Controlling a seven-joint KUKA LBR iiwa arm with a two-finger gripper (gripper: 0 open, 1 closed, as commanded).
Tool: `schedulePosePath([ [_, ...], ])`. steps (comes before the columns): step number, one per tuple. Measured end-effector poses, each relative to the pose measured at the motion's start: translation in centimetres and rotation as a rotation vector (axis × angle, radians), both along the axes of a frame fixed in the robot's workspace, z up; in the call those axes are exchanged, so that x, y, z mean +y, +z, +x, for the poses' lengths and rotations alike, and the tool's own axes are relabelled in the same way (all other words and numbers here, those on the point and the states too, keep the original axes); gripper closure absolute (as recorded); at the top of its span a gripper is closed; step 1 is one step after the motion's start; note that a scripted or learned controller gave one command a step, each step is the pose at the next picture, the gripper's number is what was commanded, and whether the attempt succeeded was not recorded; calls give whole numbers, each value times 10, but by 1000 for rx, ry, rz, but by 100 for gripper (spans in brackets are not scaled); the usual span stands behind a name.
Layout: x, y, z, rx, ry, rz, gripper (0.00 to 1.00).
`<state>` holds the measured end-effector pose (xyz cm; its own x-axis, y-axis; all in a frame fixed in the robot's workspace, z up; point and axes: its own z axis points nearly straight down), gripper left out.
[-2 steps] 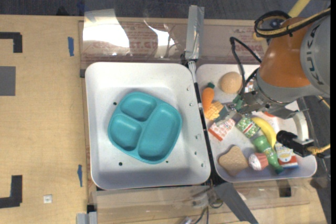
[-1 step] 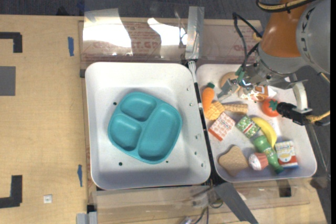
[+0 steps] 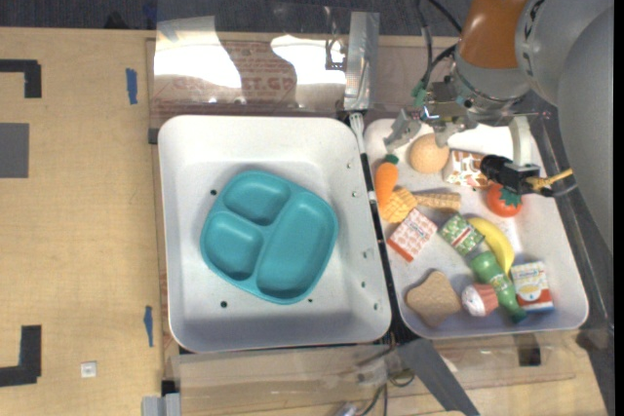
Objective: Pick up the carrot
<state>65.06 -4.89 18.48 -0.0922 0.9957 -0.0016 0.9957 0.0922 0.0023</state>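
- The surface [image 3: 78, 209] carried two white bins side by side.
- The grey arm [image 3: 556, 5] reached in from the right over the right bin [image 3: 565, 253].
- The left bin [image 3: 195, 161] held a teal divided plate [image 3: 269, 236].
- The tool [image 3: 429, 117] hung above the right bin's far end, its fingers spread apart with nothing between them, just above a pale egg-like ball [image 3: 428, 154].
- The carrot [image 3: 388, 180] lay near the right bin's left wall, just beside the ball and below-left of the tool.
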Motion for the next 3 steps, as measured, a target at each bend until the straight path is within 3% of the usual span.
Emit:
schedulePosePath([
  [1, -58, -89, -31, -4, -19, 0, 0],
  [2, -49, -95, -60, -7, 612, -4, 0],
  [3, -48, -82, -57, -17, 612, -8, 100],
])
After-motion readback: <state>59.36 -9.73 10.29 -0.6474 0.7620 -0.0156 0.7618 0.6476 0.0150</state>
